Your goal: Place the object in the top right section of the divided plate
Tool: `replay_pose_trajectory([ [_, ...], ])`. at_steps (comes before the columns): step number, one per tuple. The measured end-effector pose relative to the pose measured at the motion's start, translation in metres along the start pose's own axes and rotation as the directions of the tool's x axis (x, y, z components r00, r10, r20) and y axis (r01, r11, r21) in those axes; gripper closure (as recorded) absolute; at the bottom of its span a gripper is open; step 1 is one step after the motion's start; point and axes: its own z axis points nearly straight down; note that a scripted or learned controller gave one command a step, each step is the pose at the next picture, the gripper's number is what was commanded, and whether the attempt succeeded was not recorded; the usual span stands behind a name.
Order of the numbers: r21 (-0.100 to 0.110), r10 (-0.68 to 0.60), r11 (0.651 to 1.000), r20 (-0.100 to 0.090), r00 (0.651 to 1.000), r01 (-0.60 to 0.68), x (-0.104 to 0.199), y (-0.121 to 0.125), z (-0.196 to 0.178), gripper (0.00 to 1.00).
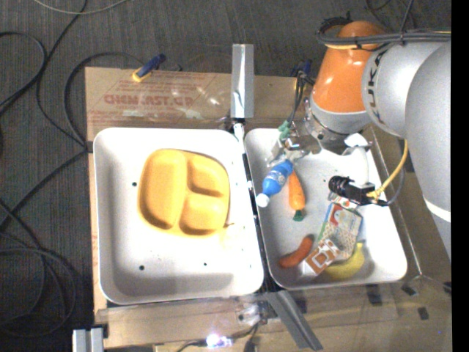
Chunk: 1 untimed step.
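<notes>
We see the divided plate (pixel 185 192) holding nothing; gripper (pixel 288 144) above bottle (pixel 274 182), grip state we cannot tell

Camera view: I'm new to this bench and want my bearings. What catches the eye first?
The yellow divided plate stands out, lying in the left white bin. Next comes the arm's orange band at upper right, with the end effector down over the right bin near a blue bottle. That bin also holds a carrot, a sausage, a banana and a printed packet.
</notes>
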Motion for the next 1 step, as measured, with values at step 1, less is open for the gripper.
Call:
replay_pose_trajectory([
  [1, 0.001, -0.078, 0.997, 0.000, 0.997, 0.078, 0.1154, -0.0306, 0.0006, 1.00],
])
